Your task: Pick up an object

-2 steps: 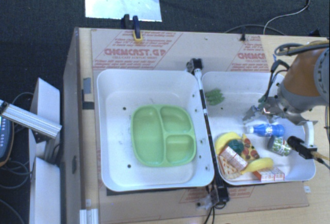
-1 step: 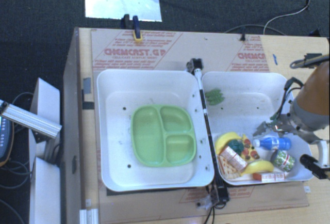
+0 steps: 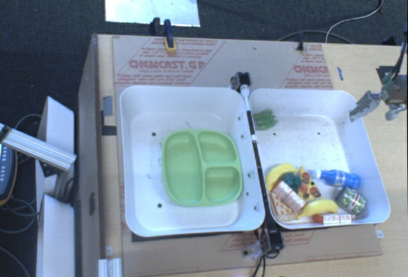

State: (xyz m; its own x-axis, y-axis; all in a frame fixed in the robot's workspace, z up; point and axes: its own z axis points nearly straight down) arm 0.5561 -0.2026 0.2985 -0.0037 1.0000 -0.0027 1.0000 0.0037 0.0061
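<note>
My gripper (image 3: 375, 110) hangs at the right edge of the view, above the far right rim of the right bin (image 3: 319, 110), open with nothing between its fingers. Well away from it, the bin's near end holds a pile: a yellow banana (image 3: 281, 174), a second banana (image 3: 319, 207), a blue bottle (image 3: 338, 177), a dark green can (image 3: 351, 200), a brown snack box (image 3: 287, 196) and small red and green pieces (image 3: 310, 186). A small green leafy toy (image 3: 264, 119) lies alone at the bin's far left corner.
The left bin (image 3: 143, 142) holds a light green divided plate (image 3: 203, 167). A black-and-white bar (image 3: 250, 122) runs along the seam between the bins. A black clamp (image 3: 167, 32) sits at the bench's far edge.
</note>
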